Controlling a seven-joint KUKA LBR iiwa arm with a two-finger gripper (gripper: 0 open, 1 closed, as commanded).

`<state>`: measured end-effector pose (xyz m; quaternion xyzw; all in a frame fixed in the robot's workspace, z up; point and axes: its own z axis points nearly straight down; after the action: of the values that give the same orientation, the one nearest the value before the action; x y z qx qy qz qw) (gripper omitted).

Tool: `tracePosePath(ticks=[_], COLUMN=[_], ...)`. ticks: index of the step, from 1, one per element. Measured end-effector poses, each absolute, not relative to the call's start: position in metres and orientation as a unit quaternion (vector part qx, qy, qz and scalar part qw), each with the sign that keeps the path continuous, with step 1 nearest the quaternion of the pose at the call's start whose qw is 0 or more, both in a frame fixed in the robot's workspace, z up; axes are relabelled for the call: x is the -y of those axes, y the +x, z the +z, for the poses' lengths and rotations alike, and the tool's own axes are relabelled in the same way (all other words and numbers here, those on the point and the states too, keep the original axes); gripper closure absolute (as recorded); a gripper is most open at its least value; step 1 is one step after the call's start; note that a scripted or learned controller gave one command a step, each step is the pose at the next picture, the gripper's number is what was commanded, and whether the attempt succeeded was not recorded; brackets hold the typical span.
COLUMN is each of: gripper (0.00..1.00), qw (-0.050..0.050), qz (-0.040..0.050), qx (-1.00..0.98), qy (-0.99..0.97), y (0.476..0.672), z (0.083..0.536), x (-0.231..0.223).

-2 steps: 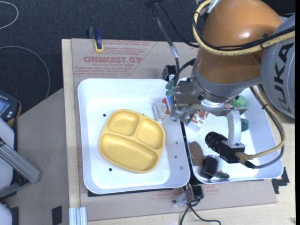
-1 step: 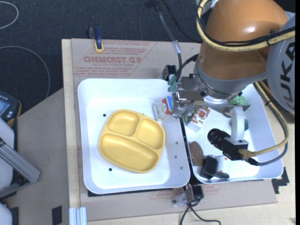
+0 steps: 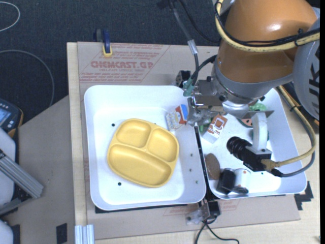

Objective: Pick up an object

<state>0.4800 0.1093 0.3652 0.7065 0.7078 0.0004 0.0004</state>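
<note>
Camera view, nearest first: a black-and-white handled tool (image 3: 232, 181) and a brown oval piece (image 3: 212, 165) lie at the front of the right white bin (image 3: 289, 136). In the left white bin (image 3: 96, 151) a yellow plastic divided plate (image 3: 143, 152) rests flat. Farther back, a small orange-and-white carton (image 3: 217, 125) lies in the right bin, and a blue-and-orange printed packet (image 3: 179, 117) sits by the divider. The gripper (image 3: 199, 115) hangs there under the orange-banded arm (image 3: 264, 19); whether it holds anything cannot be told.

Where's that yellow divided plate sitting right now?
The yellow divided plate lies in the left white bin, left of the small printed packet by the divider.
</note>
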Motion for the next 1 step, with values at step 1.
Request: tracePosePath(ticks=[1], gripper=[1.00], qw=[0.001], qz=[0.0014], qx=[-0.708], qy=[0.706], y=[0.4807], z=[0.3755], x=[-0.1097])
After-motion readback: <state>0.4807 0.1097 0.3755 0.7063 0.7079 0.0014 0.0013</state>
